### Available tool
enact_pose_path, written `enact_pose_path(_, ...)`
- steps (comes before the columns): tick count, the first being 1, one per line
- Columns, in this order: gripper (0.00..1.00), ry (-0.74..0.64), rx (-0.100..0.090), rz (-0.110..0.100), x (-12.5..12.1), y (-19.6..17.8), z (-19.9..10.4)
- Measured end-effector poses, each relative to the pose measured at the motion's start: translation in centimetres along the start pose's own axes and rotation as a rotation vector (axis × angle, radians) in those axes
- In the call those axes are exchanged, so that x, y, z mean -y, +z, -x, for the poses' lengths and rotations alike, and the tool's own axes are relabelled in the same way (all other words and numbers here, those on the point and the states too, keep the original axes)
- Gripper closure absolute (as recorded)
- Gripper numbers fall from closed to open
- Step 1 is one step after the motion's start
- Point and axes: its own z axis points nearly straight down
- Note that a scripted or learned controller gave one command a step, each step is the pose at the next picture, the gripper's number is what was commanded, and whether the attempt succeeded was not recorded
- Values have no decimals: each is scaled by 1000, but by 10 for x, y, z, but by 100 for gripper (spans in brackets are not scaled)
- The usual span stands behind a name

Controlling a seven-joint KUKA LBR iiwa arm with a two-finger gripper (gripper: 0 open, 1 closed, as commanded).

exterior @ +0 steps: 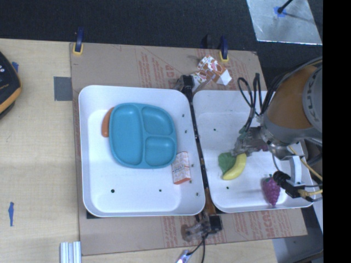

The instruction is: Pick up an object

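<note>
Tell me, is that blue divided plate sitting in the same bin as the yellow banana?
No, the blue plate lies in the left bin, while the banana lies in the right bin.

One fixed camera is looking down at a slant from above the tabletop (38, 163), framing the left bin (90, 147) and right bin (219, 114) whole; the arm (290, 106) is entering from the right edge.

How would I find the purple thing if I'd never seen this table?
Look at the right bin, the one the grey arm reaches into. Go to its near right corner for the purple thing. It is bumpy and dark purple, apart from the yellow banana and green piece.
</note>
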Motion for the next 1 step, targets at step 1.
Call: enact_pose_path(1,100,4,-2,4,-40,-107,-51)
